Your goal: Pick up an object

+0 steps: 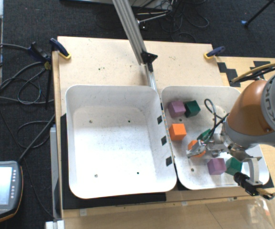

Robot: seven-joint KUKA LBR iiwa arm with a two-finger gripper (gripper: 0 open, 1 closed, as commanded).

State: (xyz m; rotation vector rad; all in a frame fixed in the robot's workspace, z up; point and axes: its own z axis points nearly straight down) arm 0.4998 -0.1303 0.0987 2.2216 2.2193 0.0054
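A: Where is the arm [259, 116]?

B: It comes in from three o'clock, its grey body with the orange band bent low over the right bin [201, 92]. The wrist tips down toward nine o'clock, so the gripper [198, 150] sits near the middle of that bin.

A: Is anything between the fingers?

B: A small orange piece [194, 145] lies right at the fingertips, but I cannot tell whether the fingers are clenched on it or merely resting beside it.

A: What else is in that bin?

B: An orange cube [178, 131] at about eleven o'clock from the gripper, near it but apart. Further toward twelve, a purple cube [177, 109] and a dark green cube [192, 109] sit just beside each other. At about five o'clock from the gripper, a second purple cube [216, 166] lies next to a green cube [234, 165], which is partly hidden by the wrist.

A: And the left bin [73, 128]?

B: It sits on the worktop [104, 61] at nine o'clock, touching the right bin along their shared edge.
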